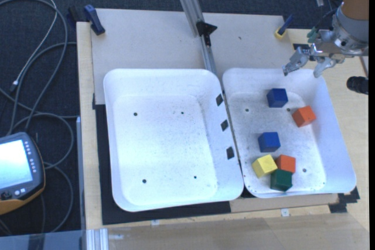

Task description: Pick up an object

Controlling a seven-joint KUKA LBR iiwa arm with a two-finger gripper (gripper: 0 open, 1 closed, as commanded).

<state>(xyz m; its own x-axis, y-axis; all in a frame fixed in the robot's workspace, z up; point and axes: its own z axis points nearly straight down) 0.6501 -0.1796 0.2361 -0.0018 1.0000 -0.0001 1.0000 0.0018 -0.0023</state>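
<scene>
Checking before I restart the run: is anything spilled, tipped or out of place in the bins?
Nothing stands out. All six blocks sit inside the right bin: two blue, two orange, one yellow, one green. The gripper hangs open above that bin's far edge, holding nothing.

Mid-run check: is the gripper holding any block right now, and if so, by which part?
Nothing is held. The gripper hangs open above the far rim of the right bin, with no block between its fingers; the nearest one, a blue block, lies apart below it.

Six blocks lie in the right bin (four clustered nearer its front), beside the left bin.
</scene>
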